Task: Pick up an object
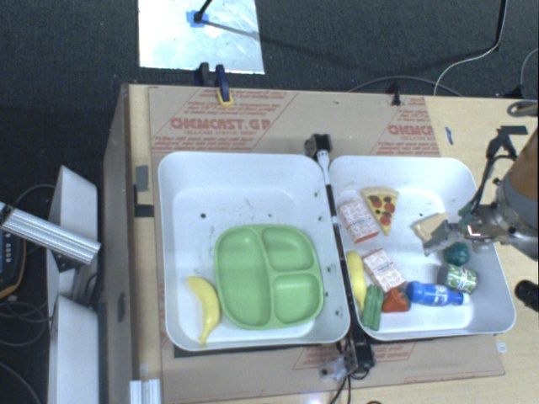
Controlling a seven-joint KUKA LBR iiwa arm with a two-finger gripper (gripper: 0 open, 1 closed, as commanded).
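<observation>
- The bench carries two shallow white bins side by side: the left bin and the right bin, meeting along a dark seam in the middle.
- In the left bin a green divided plate lies flat, and a yellow banana lies just beside its lower left edge, in the bin's near left corner.
- The right bin is crowded. A toy pizza slice lies near the far wall, with a red-and-white packet just beside it on the left.
- Lower down, a second yellow banana lies along the left wall, touching a small printed box; a green vegetable and a red item sit beneath them near the front rim.
- A blue bottle lies on its side near the front right, a green can just above its right end, and a dark teal ball just above the can.
- A tan flat piece lies near the middle right of that bin.
- The claw reaches in from the right, low over the right bin; I cannot tell its state, as the blur hides it, and nothing is visibly held.
- The tan piece lies just beside the claw on the upper left; the teal ball is just below it; the can and bottle are near, further toward the front.
</observation>
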